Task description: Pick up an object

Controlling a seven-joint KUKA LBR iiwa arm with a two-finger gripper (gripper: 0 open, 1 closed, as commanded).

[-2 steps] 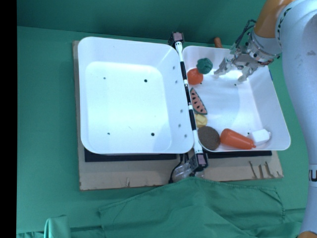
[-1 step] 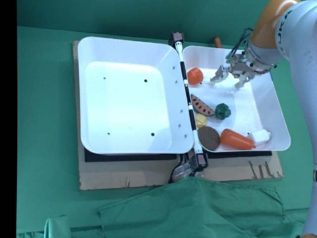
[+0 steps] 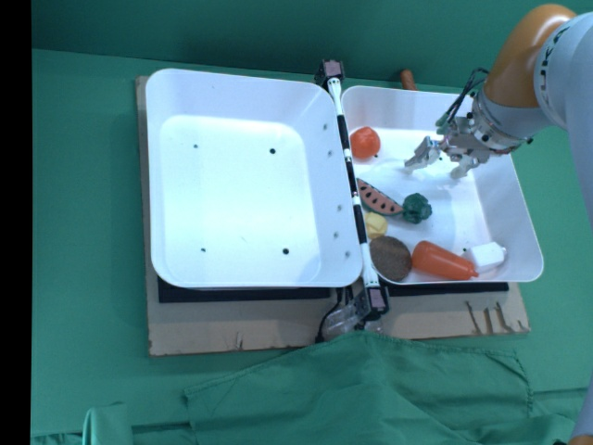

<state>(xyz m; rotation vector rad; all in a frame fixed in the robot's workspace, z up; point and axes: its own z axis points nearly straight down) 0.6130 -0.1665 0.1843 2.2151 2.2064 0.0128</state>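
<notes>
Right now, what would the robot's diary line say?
gripper: open, holding nothing | above right bin | tomato, broccoli, carrot lying in bin | nothing picked yet

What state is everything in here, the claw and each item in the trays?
claw: open, holding nothing, above the right bin
tomato: loose in bin
watermelon slice: lying flat
broccoli: beside the slice
carrot: on its side
potato: at the front wall

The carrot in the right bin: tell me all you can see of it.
The carrot is a smooth orange cone, plastic by its look, lying flat near the right bin's front wall. Its blunt end lies next to a brown potato; its narrow end meets a small white block. The claw hangs well behind it, apart.
</notes>
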